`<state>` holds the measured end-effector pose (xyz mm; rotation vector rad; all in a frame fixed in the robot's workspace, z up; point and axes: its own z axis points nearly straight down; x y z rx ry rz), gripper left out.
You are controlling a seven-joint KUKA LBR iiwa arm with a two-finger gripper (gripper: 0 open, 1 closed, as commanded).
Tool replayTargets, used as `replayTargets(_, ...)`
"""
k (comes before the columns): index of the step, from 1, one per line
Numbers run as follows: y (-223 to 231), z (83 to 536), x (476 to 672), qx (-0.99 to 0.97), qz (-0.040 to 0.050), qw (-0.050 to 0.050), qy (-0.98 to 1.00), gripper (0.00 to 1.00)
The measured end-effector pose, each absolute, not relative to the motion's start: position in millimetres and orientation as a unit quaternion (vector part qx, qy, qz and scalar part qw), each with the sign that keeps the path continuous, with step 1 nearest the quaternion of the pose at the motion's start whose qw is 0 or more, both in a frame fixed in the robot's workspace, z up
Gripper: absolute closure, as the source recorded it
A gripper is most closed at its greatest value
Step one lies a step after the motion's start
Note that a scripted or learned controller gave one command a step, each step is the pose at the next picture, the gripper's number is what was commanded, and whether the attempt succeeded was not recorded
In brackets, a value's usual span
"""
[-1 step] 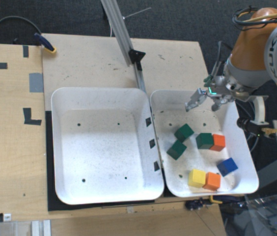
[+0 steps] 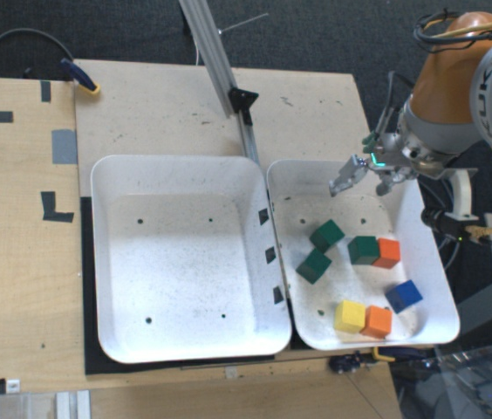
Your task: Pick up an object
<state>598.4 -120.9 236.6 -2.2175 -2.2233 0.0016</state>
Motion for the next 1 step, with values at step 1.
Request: replayTargets(1,-122.5,176.9,605.3,-0.707,0.0027,0.002,-0.708,0.00)
